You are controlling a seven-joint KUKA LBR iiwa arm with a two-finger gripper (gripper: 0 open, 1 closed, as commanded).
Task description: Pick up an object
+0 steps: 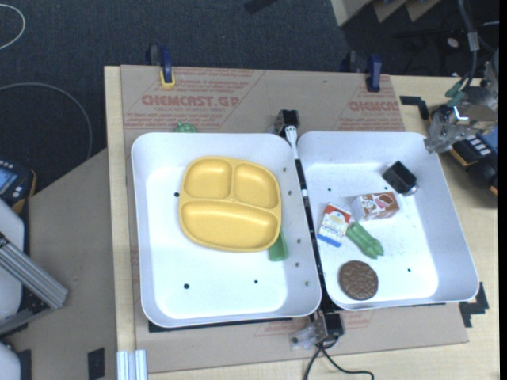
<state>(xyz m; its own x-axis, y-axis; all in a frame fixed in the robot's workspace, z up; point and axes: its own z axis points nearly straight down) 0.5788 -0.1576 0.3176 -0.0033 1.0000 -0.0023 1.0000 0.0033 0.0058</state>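
Yellow tray (230, 204) fills the left bin (158, 275). Every loose item lies right of it, in the right bin (451, 252): black block (400, 177), brown packet (377, 206), carton (334, 224), green piece (365, 240), brown disc (359, 279). Gripper (445, 127) sits beyond that bin's far corner — its state I cannot tell. Carton and green piece touch — a grab there may nudge both and miss.

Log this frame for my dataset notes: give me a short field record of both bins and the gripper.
left bin: yellow divided plate; green item at the plate's lower right edge
right bin: black block, brown-and-white packet, small carton, green object, brown disc
gripper: beyond the right bin's upper right corner, holding nothing
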